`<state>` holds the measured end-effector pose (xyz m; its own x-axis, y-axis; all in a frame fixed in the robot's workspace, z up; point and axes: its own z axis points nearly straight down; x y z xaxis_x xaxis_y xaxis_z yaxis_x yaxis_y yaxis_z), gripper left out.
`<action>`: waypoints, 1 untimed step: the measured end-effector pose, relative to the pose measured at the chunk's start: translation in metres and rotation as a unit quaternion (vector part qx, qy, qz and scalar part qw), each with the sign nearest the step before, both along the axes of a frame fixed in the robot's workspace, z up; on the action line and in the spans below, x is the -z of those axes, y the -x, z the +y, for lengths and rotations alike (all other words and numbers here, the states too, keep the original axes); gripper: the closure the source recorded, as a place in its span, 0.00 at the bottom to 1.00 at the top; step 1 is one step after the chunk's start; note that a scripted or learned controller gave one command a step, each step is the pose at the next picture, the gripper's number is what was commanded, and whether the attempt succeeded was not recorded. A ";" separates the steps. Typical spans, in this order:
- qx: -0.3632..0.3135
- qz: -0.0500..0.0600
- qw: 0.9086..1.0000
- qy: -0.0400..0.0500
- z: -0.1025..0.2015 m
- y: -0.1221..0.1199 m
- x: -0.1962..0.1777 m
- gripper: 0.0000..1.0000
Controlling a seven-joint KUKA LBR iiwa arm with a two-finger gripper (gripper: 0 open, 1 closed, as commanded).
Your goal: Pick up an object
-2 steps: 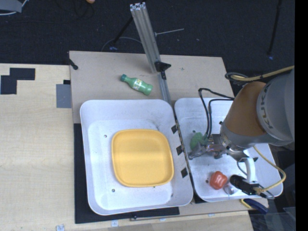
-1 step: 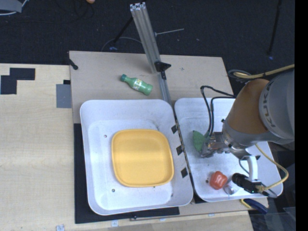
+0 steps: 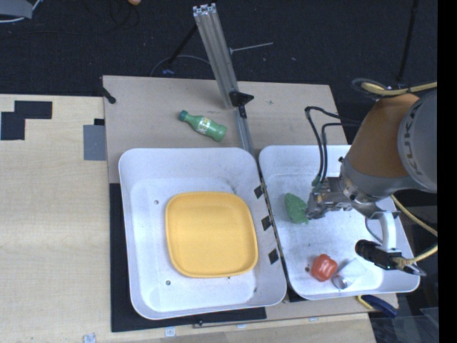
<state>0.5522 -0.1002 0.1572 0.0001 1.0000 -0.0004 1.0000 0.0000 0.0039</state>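
A green lumpy object (image 3: pixel 295 208) lies in the right bin (image 3: pixel 285 166) near its left wall. My gripper (image 3: pixel 313 207) is low in that bin, right against the green object's right side; whether it grips the object is hidden. A red object (image 3: pixel 323 266) rests toward the bin's front, with a small grey piece (image 3: pixel 340 282) just beside it. A yellow square plate (image 3: pixel 211 233) lies flat in the left bin (image 3: pixel 136 191).
A green bottle (image 3: pixel 203 125) lies on its side on the bench behind the left bin. A slanted aluminium rail (image 3: pixel 223 52) rises behind the bins. The arm's orange band and grey body (image 3: pixel 389 148) hang over the right bin's back right part.
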 end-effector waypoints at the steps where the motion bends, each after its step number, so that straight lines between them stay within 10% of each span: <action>1: 0.001 0.000 1.000 0.000 -0.010 0.004 -0.049 1.00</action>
<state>0.5483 -0.1098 0.2061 0.0016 1.0000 -0.0006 1.0000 -0.0016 0.0029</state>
